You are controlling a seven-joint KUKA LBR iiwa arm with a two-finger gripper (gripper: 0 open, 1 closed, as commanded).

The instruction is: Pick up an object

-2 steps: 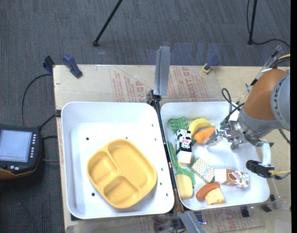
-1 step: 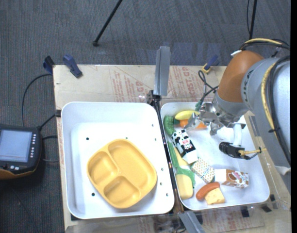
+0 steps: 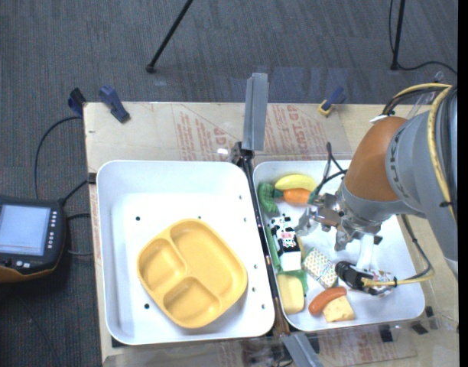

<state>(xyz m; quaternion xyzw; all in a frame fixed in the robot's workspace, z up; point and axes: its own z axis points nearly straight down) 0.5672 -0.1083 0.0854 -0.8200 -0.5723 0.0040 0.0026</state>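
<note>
The right bin [image 3: 406, 300] holds several small toy foods. A yellow banana [image 3: 295, 181] and an orange carrot [image 3: 297, 196] lie at its far left, beside a green piece [image 3: 267, 200]. A black-and-white cow-patterned item [image 3: 281, 231] sits by the left wall, and a checkered packet [image 3: 320, 267] lies mid-bin. A pale yellow block [image 3: 290, 292], a red sausage [image 3: 325, 300] and a cheese wedge [image 3: 339, 310] rest near the front. My gripper [image 3: 316, 222] hangs low over the bin, between the carrot and the checkered packet. Nothing shows held in it.
The left bin [image 3: 119, 205] bears a yellow compartment plate [image 3: 191, 271]. A grey upright post [image 3: 255, 117] stands at the back between the bins. Cables [image 3: 387, 281] trail from the wrist over the right bin. A handheld controller [image 3: 24, 235] lies off the bench at left.
</note>
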